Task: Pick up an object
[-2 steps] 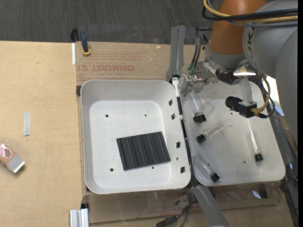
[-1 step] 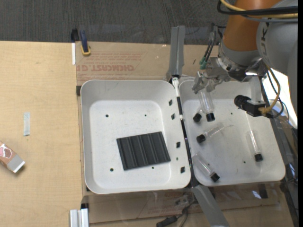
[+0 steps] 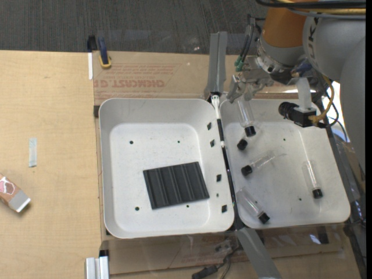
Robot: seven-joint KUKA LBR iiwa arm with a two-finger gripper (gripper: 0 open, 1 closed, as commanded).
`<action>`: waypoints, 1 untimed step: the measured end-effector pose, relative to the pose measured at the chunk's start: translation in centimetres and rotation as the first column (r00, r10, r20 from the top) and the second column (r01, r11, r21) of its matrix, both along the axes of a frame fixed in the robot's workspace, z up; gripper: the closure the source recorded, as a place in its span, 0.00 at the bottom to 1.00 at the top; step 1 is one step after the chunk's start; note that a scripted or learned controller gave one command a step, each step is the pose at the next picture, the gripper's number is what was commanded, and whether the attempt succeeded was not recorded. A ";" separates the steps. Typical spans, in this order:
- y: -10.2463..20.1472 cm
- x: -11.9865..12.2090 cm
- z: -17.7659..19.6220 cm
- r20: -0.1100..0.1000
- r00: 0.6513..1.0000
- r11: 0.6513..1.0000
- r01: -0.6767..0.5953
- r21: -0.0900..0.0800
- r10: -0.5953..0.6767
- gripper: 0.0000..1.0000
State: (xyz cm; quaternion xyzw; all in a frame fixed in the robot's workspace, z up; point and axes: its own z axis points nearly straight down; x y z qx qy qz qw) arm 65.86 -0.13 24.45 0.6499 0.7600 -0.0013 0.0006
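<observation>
Tube (image 3: 246, 118) — just below pincer (image 3: 239, 92)

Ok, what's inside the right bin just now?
The right bin holds several clear tubes with black caps, e.g. one near its right wall. The gripper covers part of the bin's far-left corner, so anything beneath is hidden.

Open floor around the black ribbed pad (image 3: 175, 185) in the left bin (image 3: 110, 156); scattered clear tubes (image 3: 311, 179) crowding the right bin (image 3: 331, 214).
</observation>
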 end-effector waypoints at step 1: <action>2.2 0.0 -0.5 -0.002 1.000 1.000 -0.004 0.000 0.004 1.00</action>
